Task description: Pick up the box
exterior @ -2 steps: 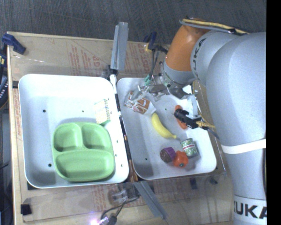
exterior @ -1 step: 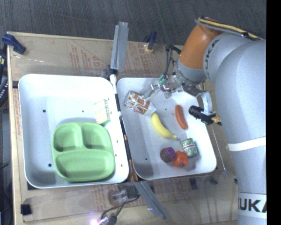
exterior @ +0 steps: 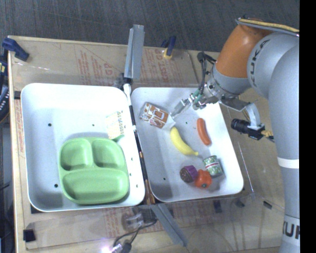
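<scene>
Camera view: we're seeing the gripper [exterior: 183,106] hanging near the right bin's [exterior: 229,141] back edge with its fingers spread and nothing between them. The box [exterior: 154,115] is lying just beside it, toward that bin's back-left corner.

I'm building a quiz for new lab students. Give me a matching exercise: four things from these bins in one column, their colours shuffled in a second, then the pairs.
Things:
1. divided tray
2. banana
3. sausage
4. box

Colours:
A. yellow
B. brown and white
C. green
D. orange-red

Pairs: 1-C, 2-A, 3-D, 4-B
</scene>
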Tool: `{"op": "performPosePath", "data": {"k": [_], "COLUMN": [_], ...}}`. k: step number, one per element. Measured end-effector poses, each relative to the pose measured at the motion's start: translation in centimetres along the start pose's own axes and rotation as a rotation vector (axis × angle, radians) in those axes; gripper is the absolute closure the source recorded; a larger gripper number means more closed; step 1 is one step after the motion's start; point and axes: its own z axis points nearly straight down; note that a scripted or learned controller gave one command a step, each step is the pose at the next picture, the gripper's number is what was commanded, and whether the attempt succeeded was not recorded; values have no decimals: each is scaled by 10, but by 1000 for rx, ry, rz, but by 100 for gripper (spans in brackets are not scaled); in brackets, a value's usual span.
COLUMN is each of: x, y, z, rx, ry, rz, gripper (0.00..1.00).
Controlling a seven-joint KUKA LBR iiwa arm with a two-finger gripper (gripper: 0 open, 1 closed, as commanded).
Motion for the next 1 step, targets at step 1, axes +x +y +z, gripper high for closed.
{"op": "performPosePath", "data": {"k": [1], "x": [55], "y": [32], "z": [30], "rx": [1], "ry": [1], "rz": [166], "gripper": [0]}}
